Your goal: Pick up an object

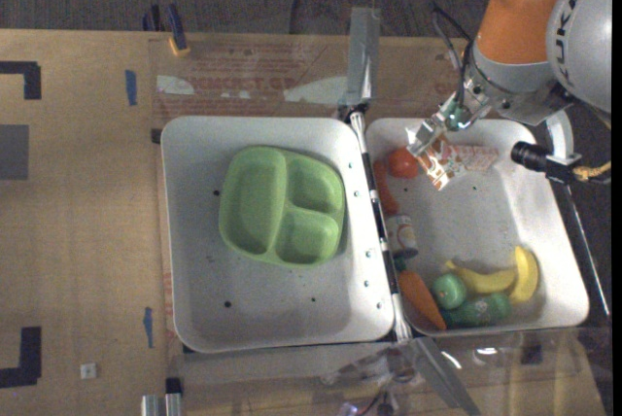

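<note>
The arm (544, 6) reaches in from the right and hangs over the far part of the right bin (569, 254). Its gripper (434, 140) sits just above a small carton (449, 163) with red and white print, and the carton appears to be caught between the fingers (424, 136), tilted and seemingly raised off the bin floor, though how far is hard to judge from above. On that reading the pick is largely made: the fingers look closed onto the carton, and what is left is to carry it clear without dropping it.

The remaining objects lie untouched in the right bin. A red tomato (402, 162) rests just left of the carton against the divider. Along the near side lie a carrot (420, 297), a green pepper-like piece (450, 290), a green cucumber (478, 309) and two bananas (505, 278). A small pale item (402, 233) sits by the divider. The left bin (185, 239) holds a green divided tray (284, 205).

As for writing, "KUKA" reads on the grey housing (588, 25) of the arm. The carton's print is too small to read, and faint lettering on the surface (78, 210) beyond the bins cannot be made out.
</note>
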`<state>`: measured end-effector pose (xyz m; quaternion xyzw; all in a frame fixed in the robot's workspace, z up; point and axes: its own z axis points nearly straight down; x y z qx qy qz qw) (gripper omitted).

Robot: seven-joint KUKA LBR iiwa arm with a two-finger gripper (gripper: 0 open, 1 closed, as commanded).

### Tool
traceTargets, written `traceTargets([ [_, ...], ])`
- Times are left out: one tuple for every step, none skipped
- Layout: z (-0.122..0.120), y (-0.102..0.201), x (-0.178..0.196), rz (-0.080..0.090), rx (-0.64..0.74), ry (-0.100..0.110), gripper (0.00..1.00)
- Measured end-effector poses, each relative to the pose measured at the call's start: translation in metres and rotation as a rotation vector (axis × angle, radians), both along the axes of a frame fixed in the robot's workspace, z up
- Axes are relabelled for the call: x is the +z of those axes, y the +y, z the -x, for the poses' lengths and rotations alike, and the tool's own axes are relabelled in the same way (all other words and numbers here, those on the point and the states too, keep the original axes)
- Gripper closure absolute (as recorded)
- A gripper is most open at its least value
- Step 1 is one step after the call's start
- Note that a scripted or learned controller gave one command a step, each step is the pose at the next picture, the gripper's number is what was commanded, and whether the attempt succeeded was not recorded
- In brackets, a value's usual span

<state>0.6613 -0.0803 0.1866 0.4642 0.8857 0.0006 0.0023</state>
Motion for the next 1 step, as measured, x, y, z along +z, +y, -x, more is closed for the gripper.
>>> traceTargets([
  [-0.0056,0.0057,-0.0010,0.000,-0.164,-0.001,1.00],
])
